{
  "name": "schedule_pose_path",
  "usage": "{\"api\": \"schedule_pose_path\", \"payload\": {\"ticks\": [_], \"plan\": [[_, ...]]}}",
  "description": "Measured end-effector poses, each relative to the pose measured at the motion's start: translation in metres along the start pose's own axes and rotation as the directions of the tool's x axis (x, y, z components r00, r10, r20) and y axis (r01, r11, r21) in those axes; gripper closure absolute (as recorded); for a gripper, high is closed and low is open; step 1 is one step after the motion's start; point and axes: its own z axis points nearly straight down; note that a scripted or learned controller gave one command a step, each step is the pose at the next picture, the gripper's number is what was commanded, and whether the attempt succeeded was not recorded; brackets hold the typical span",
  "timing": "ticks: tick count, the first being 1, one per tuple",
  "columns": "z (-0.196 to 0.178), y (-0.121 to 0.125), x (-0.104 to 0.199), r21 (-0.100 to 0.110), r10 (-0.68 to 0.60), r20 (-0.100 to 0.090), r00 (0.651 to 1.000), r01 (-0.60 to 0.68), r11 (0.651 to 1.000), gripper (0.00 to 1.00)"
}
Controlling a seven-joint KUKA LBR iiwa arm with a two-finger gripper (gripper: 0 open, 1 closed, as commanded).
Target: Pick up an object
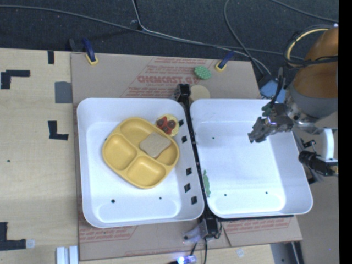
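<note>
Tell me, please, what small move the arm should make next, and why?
Probably a sweep leftward across the divider. The gripper hangs over the right bin, while the pickable things, a yellow tray carrying a tan slice, lie in the left bin.

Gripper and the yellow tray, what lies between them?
In the camera view: bare right bin floor, then the black divider, between gripper and yellow tray.

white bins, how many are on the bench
2. The left bin holds a yellow divided plate. The right bin sits beside it, with the gripper above its far right part.
</note>
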Motion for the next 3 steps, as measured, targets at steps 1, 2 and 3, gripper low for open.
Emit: {"api": "schedule_pose_path", "payload": {"ticks": [1,2,3], "plan": [[0.014,0.002,0.054,0.001,-0.001,-0.001,1.0,0.001,1.0,1.0],[0.023,0.005,0.115,0.001,-0.002,-0.001,1.0,0.002,1.0,1.0],[0.031,0.006,0.175,0.002,-0.001,0.0,1.0,0.001,1.0,1.0]]}}
